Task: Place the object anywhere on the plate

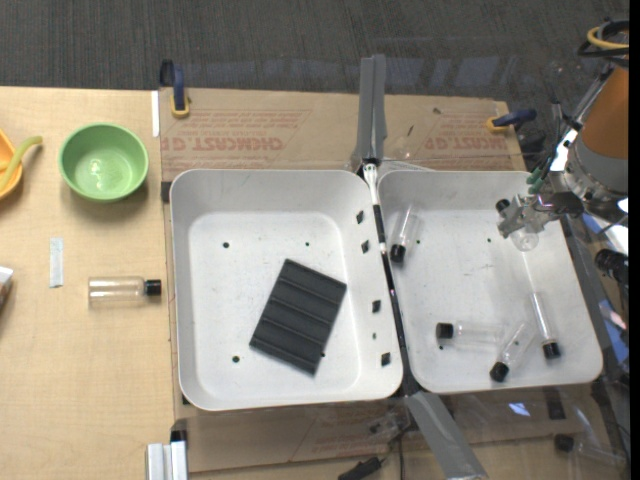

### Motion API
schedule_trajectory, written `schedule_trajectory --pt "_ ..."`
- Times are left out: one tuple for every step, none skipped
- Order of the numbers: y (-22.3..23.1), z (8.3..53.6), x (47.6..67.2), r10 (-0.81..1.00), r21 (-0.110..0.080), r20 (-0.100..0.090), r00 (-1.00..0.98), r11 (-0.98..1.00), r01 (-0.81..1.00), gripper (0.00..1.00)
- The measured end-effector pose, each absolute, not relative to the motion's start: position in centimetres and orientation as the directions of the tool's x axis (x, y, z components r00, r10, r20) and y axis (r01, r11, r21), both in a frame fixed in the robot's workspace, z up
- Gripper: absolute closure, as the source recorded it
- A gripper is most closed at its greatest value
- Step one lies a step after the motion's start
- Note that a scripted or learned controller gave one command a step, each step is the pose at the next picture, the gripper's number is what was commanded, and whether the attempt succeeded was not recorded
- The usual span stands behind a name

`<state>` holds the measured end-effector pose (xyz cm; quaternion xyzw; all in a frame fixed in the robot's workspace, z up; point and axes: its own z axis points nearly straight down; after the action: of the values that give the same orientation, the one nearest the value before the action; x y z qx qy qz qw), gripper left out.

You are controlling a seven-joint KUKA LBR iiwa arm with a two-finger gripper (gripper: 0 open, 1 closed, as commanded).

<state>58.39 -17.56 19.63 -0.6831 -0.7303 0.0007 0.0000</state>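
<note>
**Approach stage: gripper above the right bin, no object secured**

On the wooden bench (80,368), near its left edge, stand a green round bowl (104,162) and, below it, a clear plastic bottle with a black cap (124,288) lying on its side.

The left white shallow bin (190,218) carries a black ribbed rectangular plate (298,316), lying flat and tilted, near the centre of the bin floor toward its front edge.

The right white shallow bin (480,368) holds four clear tubes with black caps. One tube (403,236) lies close to the bin's left wall. A second tube (468,334), a third tube (508,358) and a fourth tube (541,322) lie grouped near the front right corner.

The metal two-finger gripper (523,218) hangs over the right bin near its back right corner. Its state cannot be determined, and no tube is seen in it.

Judged step: pick not yet completed. The next move calls for descent onto one tube, a secure grasp, then transfer leftward across the dividing walls to the plate.
</note>
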Motion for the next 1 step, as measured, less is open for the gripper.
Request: schedule_trajectory --pt "-9.51 20.73 65.60 0.979 -0.001 -0.001 -0.204 0.204 0.979 1.00"
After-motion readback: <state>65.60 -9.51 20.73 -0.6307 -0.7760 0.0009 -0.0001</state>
